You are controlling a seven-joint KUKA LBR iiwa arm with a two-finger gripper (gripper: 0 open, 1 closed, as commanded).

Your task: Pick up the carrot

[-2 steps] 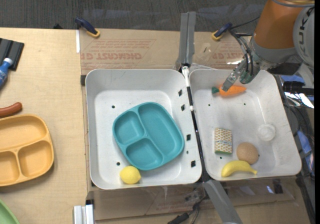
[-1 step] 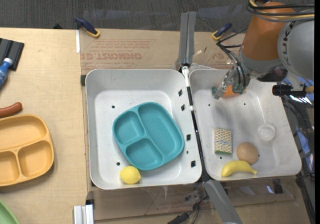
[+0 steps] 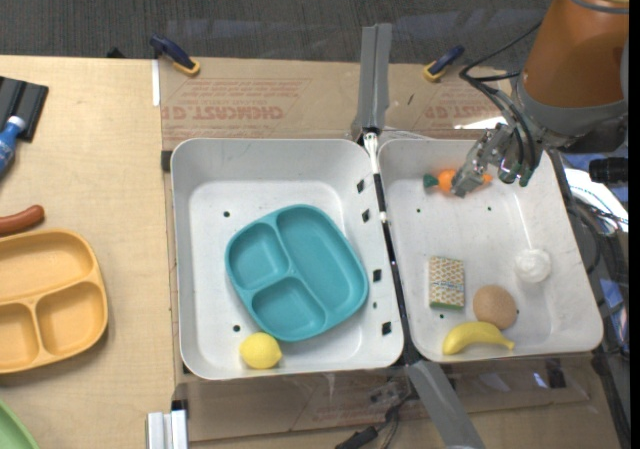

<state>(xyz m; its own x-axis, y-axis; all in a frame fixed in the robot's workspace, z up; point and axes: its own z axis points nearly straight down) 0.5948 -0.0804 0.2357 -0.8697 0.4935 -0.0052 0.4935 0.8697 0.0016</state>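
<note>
Mirrored red print, seemingly "CHEMCAST GP", on the cardboard sheet (image 3: 262, 97) behind the bins.

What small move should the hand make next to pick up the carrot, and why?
Probably lower a little and close on the carrot. The hand is already at the carrot, in the far part of the right bin, and the carrot appears to lie on the bin floor. Whether it sits between the fingers is not clear, so a small centring shift may be needed first.

A teal tray (image 3: 295, 270) and lemon (image 3: 261, 350) share the left bin (image 3: 200, 237); banana (image 3: 476, 338) lies in the right one
</note>
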